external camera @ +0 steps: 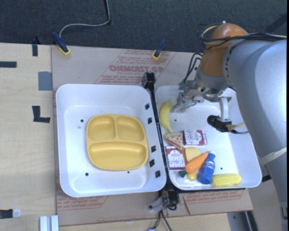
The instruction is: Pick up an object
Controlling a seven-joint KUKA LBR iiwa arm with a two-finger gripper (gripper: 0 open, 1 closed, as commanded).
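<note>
The right bin [245,162] holds a cluster of toy foods. A yellow banana [164,117] lies at its far left, curved along the wall. Nearer sit a toast slice [173,139], two small red-and-white cartons [194,137], an orange carrot [196,162] lying aslant, a blue bottle [207,169] beside it, and a yellow corn cob [225,179] at the near edge.

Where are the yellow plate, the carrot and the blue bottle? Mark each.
yellow plate [117,142], camera view, middle of the divided plate
carrot [196,162], camera view, orange body
blue bottle [207,170], camera view, mid-body
</note>
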